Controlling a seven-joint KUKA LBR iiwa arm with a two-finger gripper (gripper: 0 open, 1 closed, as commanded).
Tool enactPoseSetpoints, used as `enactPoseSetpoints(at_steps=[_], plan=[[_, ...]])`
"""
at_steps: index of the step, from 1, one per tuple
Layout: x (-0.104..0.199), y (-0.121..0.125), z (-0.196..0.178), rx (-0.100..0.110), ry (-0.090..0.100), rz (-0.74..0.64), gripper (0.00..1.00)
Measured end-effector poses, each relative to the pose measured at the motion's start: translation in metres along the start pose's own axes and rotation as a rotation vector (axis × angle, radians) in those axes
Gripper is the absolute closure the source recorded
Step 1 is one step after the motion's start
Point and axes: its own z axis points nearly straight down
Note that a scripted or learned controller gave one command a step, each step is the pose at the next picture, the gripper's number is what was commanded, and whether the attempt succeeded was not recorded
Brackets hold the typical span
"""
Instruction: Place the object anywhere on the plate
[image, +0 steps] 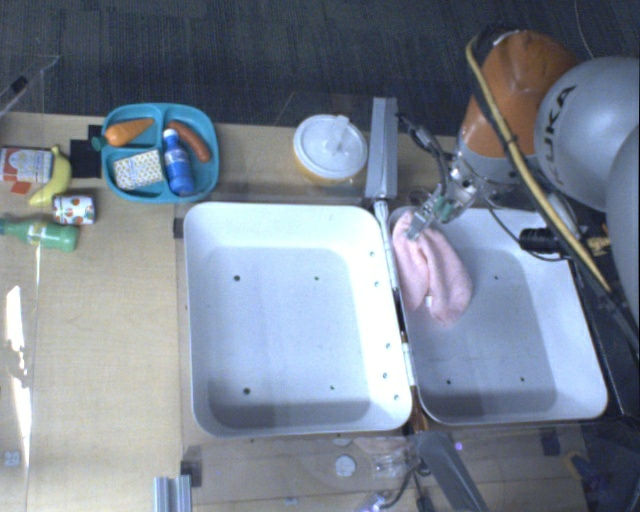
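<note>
Two white bins sit side by side on the tabletop (100, 330), and the pink cloth (432, 272) is lying bunched up in the right bin (520, 340), pressed against its left wall near the back corner. The hand (437, 211) is right at the cloth's top end, touching or just about touching it, but honestly I can't tell whether it's spread or pinched since it's tiny and blurry here. Off to the back left there's a blue divided plate (205, 150) with toy food on it, well apart from the cloth, with the left bin (285, 320) between them.
</note>
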Motion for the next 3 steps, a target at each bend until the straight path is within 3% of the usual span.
enactPoseSetpoints(at_steps=[1, 3], plan=[[0.000, 0.002, -0.040, 0.000, 0.000, -0.005, 1.00], [0.100, 0.010, -0.042, -0.001, 0.002, -0.809, 1.00]])
